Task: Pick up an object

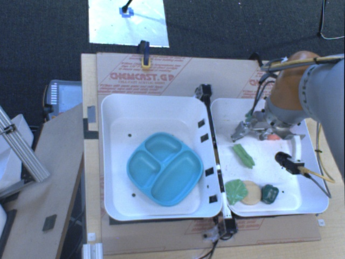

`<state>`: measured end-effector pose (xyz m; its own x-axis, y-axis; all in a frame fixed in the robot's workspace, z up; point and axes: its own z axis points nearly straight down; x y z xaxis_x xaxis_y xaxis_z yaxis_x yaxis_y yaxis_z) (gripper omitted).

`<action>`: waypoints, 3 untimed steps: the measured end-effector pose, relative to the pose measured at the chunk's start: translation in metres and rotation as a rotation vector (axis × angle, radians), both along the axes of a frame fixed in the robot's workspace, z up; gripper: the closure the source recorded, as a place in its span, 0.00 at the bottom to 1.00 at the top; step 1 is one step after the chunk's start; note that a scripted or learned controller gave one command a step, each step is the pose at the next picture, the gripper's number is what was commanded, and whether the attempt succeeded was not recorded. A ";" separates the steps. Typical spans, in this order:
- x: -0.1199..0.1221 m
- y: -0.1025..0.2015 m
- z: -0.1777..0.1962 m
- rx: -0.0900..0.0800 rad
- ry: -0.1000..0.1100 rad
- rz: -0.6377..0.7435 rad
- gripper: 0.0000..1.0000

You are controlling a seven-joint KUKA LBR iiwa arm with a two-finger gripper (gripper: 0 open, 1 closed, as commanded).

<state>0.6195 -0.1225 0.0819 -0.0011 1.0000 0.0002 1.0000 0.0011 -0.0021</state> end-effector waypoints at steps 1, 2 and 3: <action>0.002 0.000 0.014 -0.002 -0.007 0.000 1.00; 0.002 0.002 0.078 -0.001 -0.011 0.003 1.00; 0.005 -0.008 0.135 -0.002 -0.011 0.001 1.00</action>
